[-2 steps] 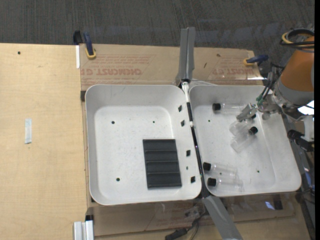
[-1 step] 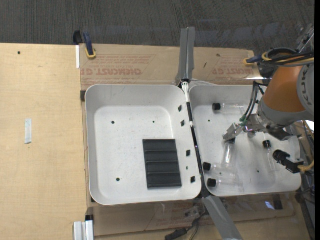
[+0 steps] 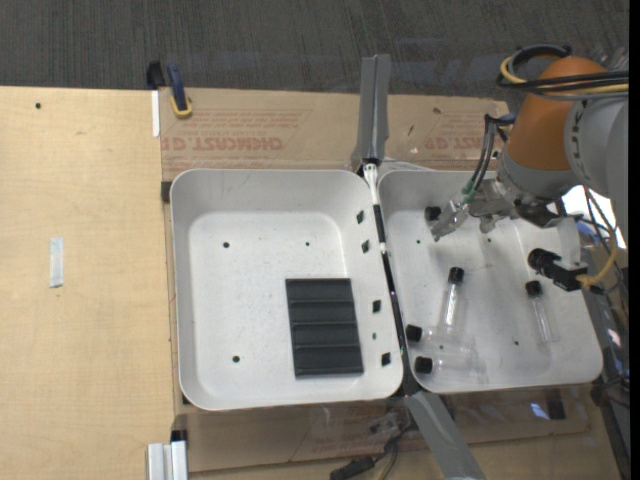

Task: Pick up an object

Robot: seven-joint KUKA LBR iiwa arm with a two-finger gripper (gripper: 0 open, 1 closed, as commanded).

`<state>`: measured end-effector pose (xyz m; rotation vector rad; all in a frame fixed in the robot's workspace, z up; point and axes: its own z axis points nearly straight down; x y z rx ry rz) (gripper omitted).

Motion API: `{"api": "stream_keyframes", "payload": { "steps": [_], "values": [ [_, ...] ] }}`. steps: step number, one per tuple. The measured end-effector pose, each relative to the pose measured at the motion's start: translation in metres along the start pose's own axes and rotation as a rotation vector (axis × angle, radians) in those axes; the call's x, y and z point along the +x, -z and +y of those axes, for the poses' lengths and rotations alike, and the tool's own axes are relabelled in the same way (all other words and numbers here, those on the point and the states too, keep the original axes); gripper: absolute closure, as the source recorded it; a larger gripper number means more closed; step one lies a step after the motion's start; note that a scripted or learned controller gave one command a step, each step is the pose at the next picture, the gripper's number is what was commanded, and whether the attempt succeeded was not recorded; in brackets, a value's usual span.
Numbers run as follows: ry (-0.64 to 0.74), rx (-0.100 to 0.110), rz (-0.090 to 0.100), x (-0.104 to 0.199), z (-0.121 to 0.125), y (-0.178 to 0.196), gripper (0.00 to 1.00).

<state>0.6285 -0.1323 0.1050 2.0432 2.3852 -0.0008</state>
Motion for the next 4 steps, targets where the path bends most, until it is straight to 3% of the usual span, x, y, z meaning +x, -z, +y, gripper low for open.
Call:
{"api": "stream_keyframes", "payload": {
  "steps": [1, 2, 3, 4],
  "values": [
    [0.032, 0.026, 0.007, -0.048, 0.016, -0.019, 0.00],
    [0.070, 0.024, 0.005, -0.023, 0.020, -0.019, 0.00],
    [0.068, 0.017, 0.005, 0.025, 0.030, -0.017, 0.00],
    [0.137, 0.007, 0.001, 0.011, 0.030, -0.002, 0.00]
  ]
}}
